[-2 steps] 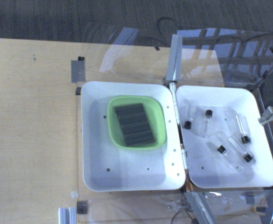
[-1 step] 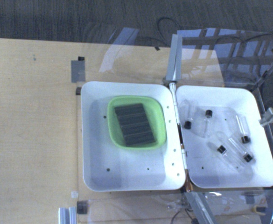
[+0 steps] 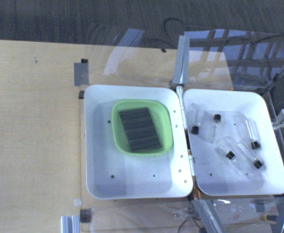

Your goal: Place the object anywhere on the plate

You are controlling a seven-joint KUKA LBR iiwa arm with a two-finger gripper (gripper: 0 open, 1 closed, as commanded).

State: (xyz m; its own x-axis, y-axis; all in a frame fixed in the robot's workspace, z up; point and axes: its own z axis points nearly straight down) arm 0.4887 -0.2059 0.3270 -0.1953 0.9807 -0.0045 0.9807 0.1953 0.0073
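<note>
A green square plate (image 3: 166, 126) sits in the upper middle of the left white bin (image 3: 132, 178). A dark grey ribbed rectangular block (image 3: 140, 129) lies flat on the plate, slightly turned, and covers most of its centre. In the right white bin (image 3: 214, 181) lie several clear vials with black caps, among them one near the top (image 3: 217, 116), one at the left wall (image 3: 195, 129) and one toward the lower right (image 3: 258, 164).
A grey metal post (image 3: 181, 64) rises behind the seam between the bins. A small grey bracket (image 3: 81, 73) sits on the wooden bench (image 3: 30, 130) to the upper left. Cables and framing crowd the upper right and the bottom edge.
</note>
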